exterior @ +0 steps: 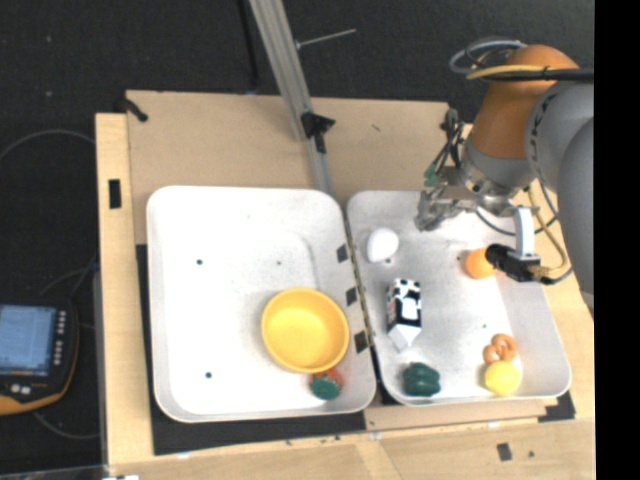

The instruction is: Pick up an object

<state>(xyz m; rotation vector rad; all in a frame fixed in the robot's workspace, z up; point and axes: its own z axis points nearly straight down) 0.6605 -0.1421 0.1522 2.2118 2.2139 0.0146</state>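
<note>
The gripper [432, 215] hovers over the right white bin's [530, 343] far edge; whether it is clenched cannot be told. Nearby lie a white egg-shaped object [382, 245], a black-and-white carton [404, 309] and a small orange ball [478, 264].

The grey KUKA arm [560, 118] with its orange band [510, 108] reaches in from the right, wrist bent downward, its two-finger gripper [432, 216] hanging low over the right-hand white bin's [535, 343] far edge.
</note>
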